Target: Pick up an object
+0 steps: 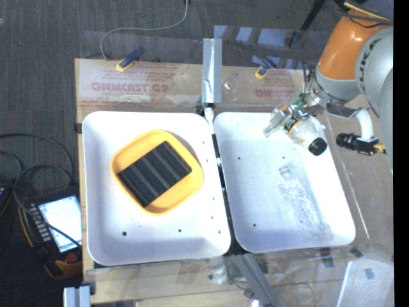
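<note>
Over the far right corner of the right bin (332,235), we find the gripper (291,121) hanging above the bin's back rim, and the view is too small and cluttered there for us to tell how it is set or whether it has anything in it. The plainest thing to pick is the yellow tray with a black ribbed insert (158,170), lying tilted in the middle of the left bin (102,235), well apart from the gripper. A clear crinkled plastic piece (297,194) lies on the floor of the right bin, much nearer. We judge the task to be at the approach step, with nothing lifted yet. The next move calls for choosing a target: either a short descent onto the clear piece, or a traverse across the dividing rims (217,171) between the bins to reach the tray. The tray has open floor on all sides, so we see room to come down beside its edges; the middle rims are what we must clear.
</note>
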